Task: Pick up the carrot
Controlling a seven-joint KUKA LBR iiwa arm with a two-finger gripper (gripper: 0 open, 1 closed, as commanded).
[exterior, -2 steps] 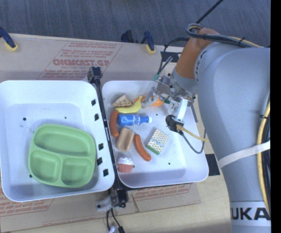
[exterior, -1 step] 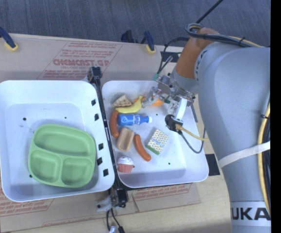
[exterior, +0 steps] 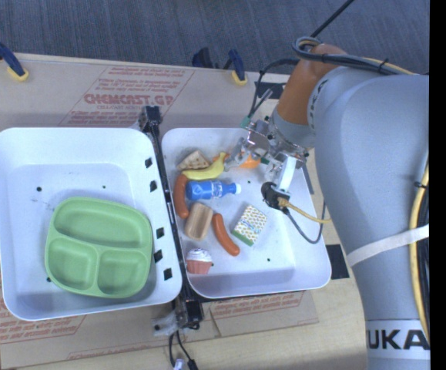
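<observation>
The carrot (exterior: 248,163) is a small orange piece with a green end, lying near the far right corner of the right bin (exterior: 307,264). My gripper (exterior: 258,149) is low over that corner, directly above and touching or almost touching the carrot. The wrist and its cabling hide part of the carrot. I cannot tell whether the carrot is held.
The right bin also holds a yellow banana (exterior: 207,173), a blue bottle (exterior: 211,190), a cracker (exterior: 194,160), two sausages (exterior: 225,235), a bread roll (exterior: 199,220), a green-white box (exterior: 250,224) and a cupcake (exterior: 199,261). A green divided plate (exterior: 98,247) lies in the left bin (exterior: 22,153).
</observation>
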